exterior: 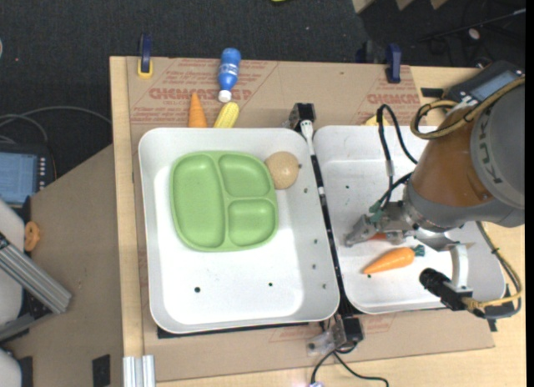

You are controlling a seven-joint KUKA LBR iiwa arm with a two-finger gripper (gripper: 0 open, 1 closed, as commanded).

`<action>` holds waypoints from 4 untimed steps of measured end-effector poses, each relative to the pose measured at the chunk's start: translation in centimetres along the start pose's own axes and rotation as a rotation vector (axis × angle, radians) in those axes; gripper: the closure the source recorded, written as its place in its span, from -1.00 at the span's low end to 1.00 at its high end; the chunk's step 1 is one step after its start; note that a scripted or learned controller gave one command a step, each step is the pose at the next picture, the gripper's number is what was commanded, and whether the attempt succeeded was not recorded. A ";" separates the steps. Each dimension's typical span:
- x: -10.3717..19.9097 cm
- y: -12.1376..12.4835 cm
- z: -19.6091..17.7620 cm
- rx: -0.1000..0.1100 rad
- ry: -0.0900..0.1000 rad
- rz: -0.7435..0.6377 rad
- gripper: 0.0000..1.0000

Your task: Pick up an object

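Target likely toy carrot (389, 261) – lies flat in right bin (355, 164), near front, tip pointing left, just below gripper (365, 232)
Gripper low over bin, can't tell grip state, nothing seen held
Carrot: prob hollow plastic, light, stiff, smooth, tapered – may slip/roll; best pinch across thick end, not tip
Left bin (158, 235): green divided plate (224, 200), glossy, rounded; tan ball-like thing (283, 168) at its corner
Bins: shallow white plastic, on cardboard
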State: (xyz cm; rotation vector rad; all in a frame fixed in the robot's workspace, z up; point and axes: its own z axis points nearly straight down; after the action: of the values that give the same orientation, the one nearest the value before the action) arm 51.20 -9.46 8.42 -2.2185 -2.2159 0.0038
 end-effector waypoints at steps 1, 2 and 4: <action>-0.1 0.2 0.0 -0.004 -0.002 0.000 -1.00; -0.3 3.5 -0.1 -0.010 -0.004 -0.003 -1.00; 0.1 -0.4 -1.1 -0.008 -0.005 0.001 1.00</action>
State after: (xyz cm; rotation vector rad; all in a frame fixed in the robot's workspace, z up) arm 50.78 -9.36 9.54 -2.2262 -2.2211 -0.0001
